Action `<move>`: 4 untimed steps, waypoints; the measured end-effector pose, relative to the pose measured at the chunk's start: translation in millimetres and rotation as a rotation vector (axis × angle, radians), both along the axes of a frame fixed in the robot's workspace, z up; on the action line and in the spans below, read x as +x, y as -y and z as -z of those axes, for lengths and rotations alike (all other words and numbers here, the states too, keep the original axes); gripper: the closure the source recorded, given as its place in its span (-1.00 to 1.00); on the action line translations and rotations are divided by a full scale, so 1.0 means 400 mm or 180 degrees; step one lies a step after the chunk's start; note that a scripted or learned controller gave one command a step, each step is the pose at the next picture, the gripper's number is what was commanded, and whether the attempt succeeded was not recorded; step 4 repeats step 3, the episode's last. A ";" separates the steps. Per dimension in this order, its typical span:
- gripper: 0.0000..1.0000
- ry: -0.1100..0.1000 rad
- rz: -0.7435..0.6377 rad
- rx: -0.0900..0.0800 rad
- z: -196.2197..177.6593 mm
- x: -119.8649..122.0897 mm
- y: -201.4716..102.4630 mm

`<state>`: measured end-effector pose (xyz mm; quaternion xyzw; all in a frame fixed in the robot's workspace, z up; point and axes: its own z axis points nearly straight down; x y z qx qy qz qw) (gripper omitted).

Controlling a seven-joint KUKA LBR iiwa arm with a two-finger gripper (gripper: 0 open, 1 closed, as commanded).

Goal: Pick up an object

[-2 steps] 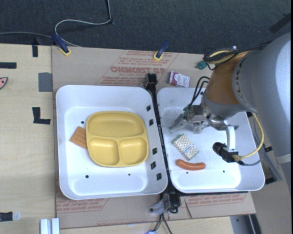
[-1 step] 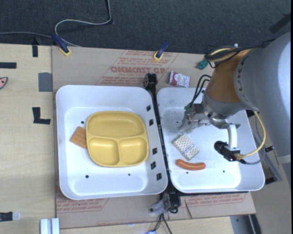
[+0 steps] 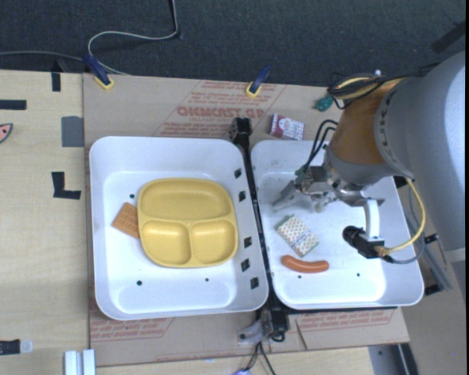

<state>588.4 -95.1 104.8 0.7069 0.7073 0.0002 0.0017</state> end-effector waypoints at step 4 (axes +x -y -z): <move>1.00 -0.0010 -0.0005 0.0008 -0.199 -0.130 -0.149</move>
